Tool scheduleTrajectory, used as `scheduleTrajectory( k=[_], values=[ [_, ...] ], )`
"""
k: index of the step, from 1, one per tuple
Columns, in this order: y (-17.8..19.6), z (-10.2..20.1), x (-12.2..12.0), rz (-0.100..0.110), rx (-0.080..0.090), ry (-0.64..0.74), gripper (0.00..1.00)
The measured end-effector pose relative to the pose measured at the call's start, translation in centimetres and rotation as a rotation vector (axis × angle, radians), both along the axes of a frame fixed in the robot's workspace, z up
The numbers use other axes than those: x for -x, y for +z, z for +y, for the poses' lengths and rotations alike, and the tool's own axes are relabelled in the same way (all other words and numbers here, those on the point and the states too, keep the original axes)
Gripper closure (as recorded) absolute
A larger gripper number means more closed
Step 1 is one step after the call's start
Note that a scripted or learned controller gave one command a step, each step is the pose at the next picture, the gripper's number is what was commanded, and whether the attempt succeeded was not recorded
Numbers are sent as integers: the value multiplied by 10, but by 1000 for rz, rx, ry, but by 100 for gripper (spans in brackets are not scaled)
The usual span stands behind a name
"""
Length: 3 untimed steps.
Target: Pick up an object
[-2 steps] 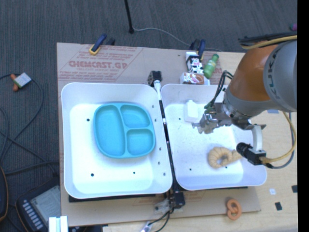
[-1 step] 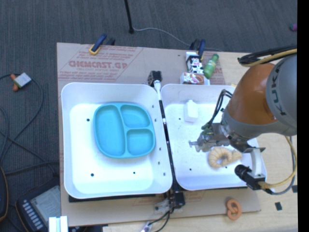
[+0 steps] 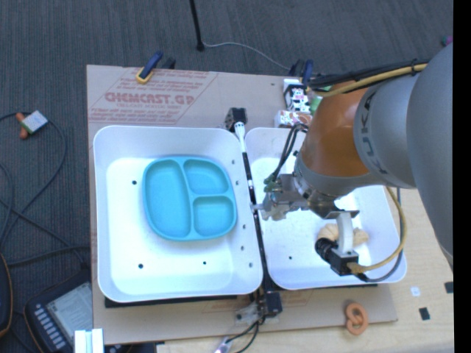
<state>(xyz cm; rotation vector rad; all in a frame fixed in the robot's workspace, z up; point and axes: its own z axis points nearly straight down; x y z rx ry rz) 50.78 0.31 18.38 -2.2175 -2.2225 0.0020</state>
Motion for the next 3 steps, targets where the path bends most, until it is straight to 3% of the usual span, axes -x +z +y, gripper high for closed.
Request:
scheduleTrajectory(
  k=[1, 2, 3],
  values=[
    [0, -13, 25, 0, 1, -3, 100],
    [0, -12, 25, 0, 1, -2, 0],
    [0, -72, -59, -2, 3, -3, 0]
  ],
)
